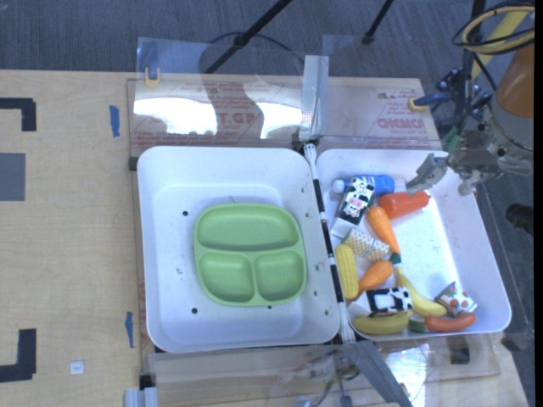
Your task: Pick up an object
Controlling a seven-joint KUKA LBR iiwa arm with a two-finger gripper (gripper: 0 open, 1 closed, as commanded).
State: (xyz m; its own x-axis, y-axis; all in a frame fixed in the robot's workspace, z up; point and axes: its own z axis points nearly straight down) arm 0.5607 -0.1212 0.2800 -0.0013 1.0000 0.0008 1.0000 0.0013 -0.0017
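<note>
The arm reaches in from the right, and its gripper (445, 175) hangs above the far right corner of the right bin (488, 265), with nothing visible between its fingers; whether it is released or clenched I cannot tell from this angle. The candidates for picking all lie in that right bin: a cow-patterned carton (357, 198) at the far left, an orange-red toy (405, 203) just beside it and nearest the gripper, a carrot (383, 225) a little nearer, a corn cob (346, 270) along the left wall, and a banana (381, 324) by the near rim. The left bin (161, 253) holds a green divided tray (249, 253). Judging by this, the task is barely begun: no object has been lifted, and the descent onto a chosen piece, the grasp and the lift all appear to remain.
</note>
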